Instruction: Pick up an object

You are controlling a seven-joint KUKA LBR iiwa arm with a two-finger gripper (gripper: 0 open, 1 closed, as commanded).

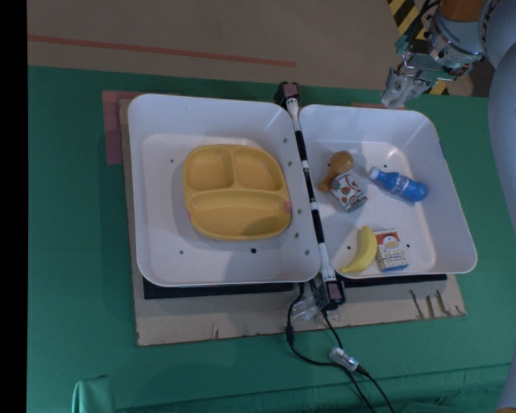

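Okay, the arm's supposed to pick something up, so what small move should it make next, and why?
Probably bring the gripper down and toward the near side, over the blue bottle. The gripper sits above the far rim of the right bin, away from every object, and nothing is between its fingers. The bottle lies closest to it, apart from the can and banana.

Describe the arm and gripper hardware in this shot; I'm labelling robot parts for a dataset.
The arm is pale grey with smooth, rounded casing, and an orange band sits above the wrist. Below that, the gripper is a compact metallic silver-grey assembly with darker fittings, ending in two light-coloured fingers. No markings or labels are legible on it at this resolution.
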